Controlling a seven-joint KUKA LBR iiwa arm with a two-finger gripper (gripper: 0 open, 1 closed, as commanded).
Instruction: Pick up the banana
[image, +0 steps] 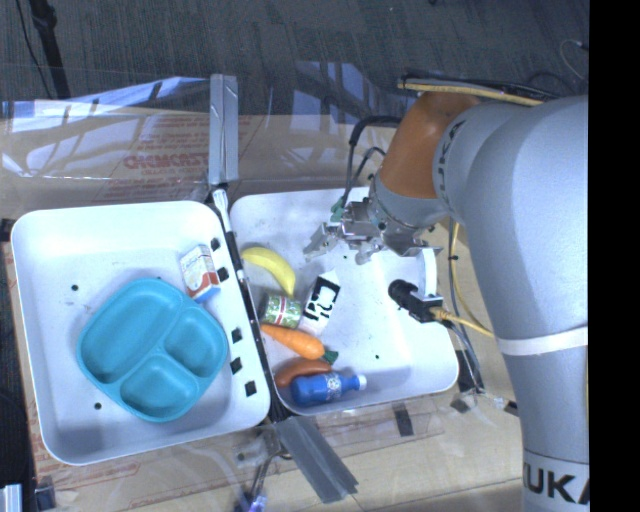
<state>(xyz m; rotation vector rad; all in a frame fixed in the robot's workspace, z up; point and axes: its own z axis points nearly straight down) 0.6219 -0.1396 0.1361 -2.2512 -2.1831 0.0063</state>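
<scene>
The yellow banana (271, 268) lies curved in the right bin (420, 370), close to its left wall. My gripper (342, 243) hangs over the back middle of that bin, to the right of the banana and a little behind it, apart from it. It is open, with nothing between its fingers. The grey arm with its orange band comes in from the right and hides the bin's far right corner.
Just in front of the banana are a green can (283, 311), a black-and-white box (322, 299), a carrot (294, 341) and a blue bottle (326, 387). The left bin (60, 240) holds a blue divided plate (150, 348) and a small carton (199, 270).
</scene>
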